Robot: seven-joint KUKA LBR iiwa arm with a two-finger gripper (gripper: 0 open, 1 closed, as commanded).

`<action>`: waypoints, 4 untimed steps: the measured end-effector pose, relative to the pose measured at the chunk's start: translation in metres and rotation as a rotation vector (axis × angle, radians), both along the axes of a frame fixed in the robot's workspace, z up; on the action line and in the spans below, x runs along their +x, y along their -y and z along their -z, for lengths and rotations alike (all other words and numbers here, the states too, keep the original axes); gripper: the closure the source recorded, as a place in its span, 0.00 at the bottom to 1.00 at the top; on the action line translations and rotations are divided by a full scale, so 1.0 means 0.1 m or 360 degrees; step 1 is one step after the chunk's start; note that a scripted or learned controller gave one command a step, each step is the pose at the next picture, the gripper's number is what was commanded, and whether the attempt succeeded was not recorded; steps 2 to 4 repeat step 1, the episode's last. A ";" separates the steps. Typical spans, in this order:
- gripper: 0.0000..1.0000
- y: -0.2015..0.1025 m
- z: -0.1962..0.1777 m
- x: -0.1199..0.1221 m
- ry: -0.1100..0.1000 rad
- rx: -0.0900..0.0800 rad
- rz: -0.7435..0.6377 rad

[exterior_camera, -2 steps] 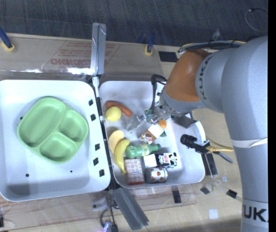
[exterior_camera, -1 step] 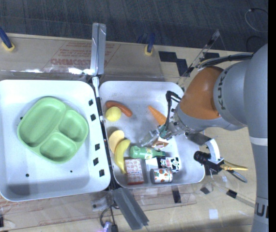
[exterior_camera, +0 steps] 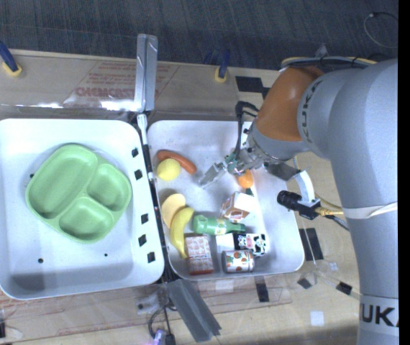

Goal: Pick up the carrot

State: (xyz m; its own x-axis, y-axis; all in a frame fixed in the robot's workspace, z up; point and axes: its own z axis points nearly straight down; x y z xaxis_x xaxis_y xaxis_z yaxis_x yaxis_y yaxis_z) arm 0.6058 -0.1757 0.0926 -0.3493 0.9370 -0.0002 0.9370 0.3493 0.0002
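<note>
Arm (exterior_camera: 334, 121): grey, orange band above wrist, reaching in from right over the right bin.
Gripper (exterior_camera: 218, 169): low over the right bin's upper middle, pointing left; whether fingers are apart or together cannot be told; nothing seen between them.
Carrot (exterior_camera: 177, 161): lying in the right bin near its upper left corner, slanting down to the right, just above and touching or nearly touching the lemon; apart from the gripper, which sits to its right.
Lemon (exterior_camera: 167, 169): round, yellow, by the right bin's left wall, under the carrot.
Orange piece (exterior_camera: 245, 180): small, just right of the gripper, partly under the wrist; kind not clear.
Banana (exterior_camera: 181, 227): curved, yellow, lower left of the right bin, with another yellow piece (exterior_camera: 172, 207) just above it.
Green bottle (exterior_camera: 216, 226): lying on its side, right of the banana.
Cartons and can: small carton (exterior_camera: 239, 205) above the bottle; box (exterior_camera: 198, 254) and can (exterior_camera: 238, 261) along the bin's lower wall; black-and-white carton (exterior_camera: 254, 243) beside them.
Right bin (exterior_camera: 285, 246): white, shallow, holding all the food items.
Left bin (exterior_camera: 18, 264): white, holding a green divided plate (exterior_camera: 79, 191) with three compartments.
</note>
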 end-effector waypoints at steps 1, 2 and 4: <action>0.00 0.26 -0.02 -0.10 0.0006 0.0014 0.0024; 0.00 0.26 -0.02 -0.10 0.0006 0.0014 0.0024; 0.00 0.26 -0.02 -0.10 0.0006 0.0014 0.0024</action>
